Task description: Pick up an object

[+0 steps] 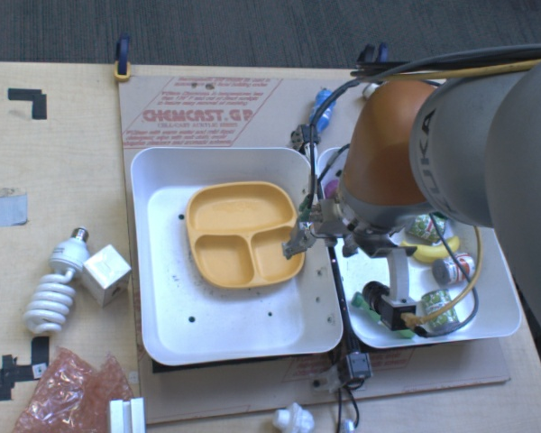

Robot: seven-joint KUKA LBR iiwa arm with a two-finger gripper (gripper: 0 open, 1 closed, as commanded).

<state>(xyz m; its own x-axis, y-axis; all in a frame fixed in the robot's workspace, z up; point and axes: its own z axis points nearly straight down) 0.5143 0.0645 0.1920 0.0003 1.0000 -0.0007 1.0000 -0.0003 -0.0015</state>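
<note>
Divided plate (242, 233): smooth yellow plastic, three rounded compartments.

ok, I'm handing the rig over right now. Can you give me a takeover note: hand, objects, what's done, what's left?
Hand: sits at the right rim of the yellow divided tray, by the wall between the bins. No object is visibly held.
Left bin: holds the tray.
Right bin: holds a banana and other small items, partly hidden under the arm.
Done: no pick is visible.
Left: grasp one object and lift it clear.
</note>
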